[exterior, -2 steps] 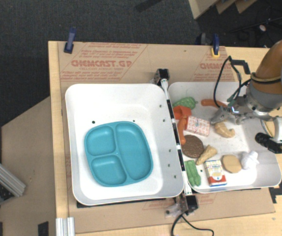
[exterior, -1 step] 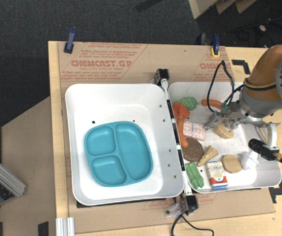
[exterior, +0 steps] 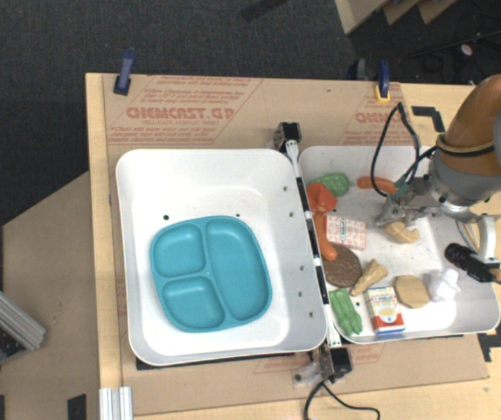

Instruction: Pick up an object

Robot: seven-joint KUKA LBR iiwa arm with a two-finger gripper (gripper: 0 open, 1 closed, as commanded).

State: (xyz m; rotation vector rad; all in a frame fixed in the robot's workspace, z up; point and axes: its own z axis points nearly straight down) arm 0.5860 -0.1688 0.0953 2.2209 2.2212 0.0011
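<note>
The right white bin [exterior: 473, 318] holds several toy foods. Among them are a green piece [exterior: 334, 183], an orange carrot [exterior: 375, 182], a pink-and-white packet [exterior: 346, 231], a brown round patty [exterior: 344, 268], a small carton [exterior: 385, 310] and a tan round piece [exterior: 412, 291]. My gripper [exterior: 400, 210] reaches in from the right and hangs low over the bin's upper middle. It is just above a tan wedge [exterior: 400, 232], and the wrist hides its tips.
The left bin [exterior: 136, 182] holds a teal divided plate [exterior: 211, 272]. A green pod [exterior: 346, 311] and a tan stick [exterior: 370, 277] lie near the divider between the bins. A white lump [exterior: 447, 283] sits at the right bin's right side, by a black fitting [exterior: 467, 260].
</note>
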